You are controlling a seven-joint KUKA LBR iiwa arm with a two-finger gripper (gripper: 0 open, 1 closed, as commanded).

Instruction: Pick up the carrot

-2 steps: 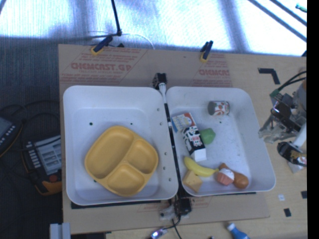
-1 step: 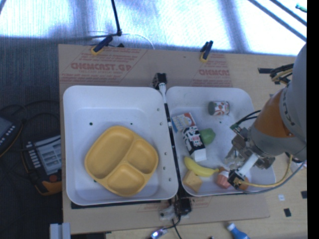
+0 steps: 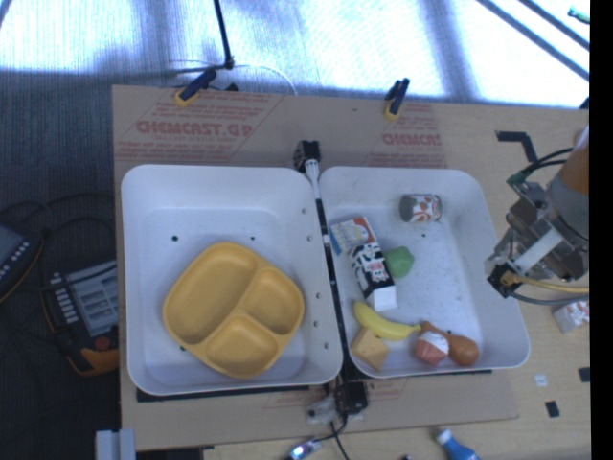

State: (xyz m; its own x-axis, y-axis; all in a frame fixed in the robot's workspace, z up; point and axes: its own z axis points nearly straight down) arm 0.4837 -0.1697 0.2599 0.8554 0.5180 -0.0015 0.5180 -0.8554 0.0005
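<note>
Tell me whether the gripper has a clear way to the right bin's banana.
Probably yes: the gripper hangs at the right rim of the right bin and nothing covers the banana, though a cow-print carton and tan block crowd it.

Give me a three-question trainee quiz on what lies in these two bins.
1. True or false: the banana lies on the yellow divided plate.
2. Which thing lies closest to the banana? A: tin can. B: tan block. C: plate.
3. Fill in: the cow-patterned carton lies in the ___ bin.
Key: 1 false, it lies in the right bin; 2 B; 3 right.
</note>
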